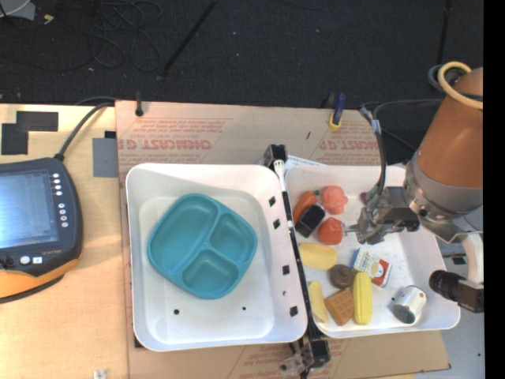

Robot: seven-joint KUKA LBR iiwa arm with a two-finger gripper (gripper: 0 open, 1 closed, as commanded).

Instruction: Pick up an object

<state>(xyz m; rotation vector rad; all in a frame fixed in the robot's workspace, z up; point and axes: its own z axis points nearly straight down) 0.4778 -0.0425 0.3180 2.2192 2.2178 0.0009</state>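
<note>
The right bin holds several toy foods. A red tomato, a pink piece, an orange carrot and a black block lie at its far left. Toward the front are a yellow piece, a brown disc, a corn cob, a brown slice and a silver can. A small white carton lies mid-bin. My gripper hangs over the bin's middle, just right of the tomato and above the carton. Nothing shows in it.
The left bin holds a teal divided plate. A black-clipped divider runs between the bins. A tablet pendant lies on the bench at far left. The arm's grey and orange body covers the right bin's far right corner.
</note>
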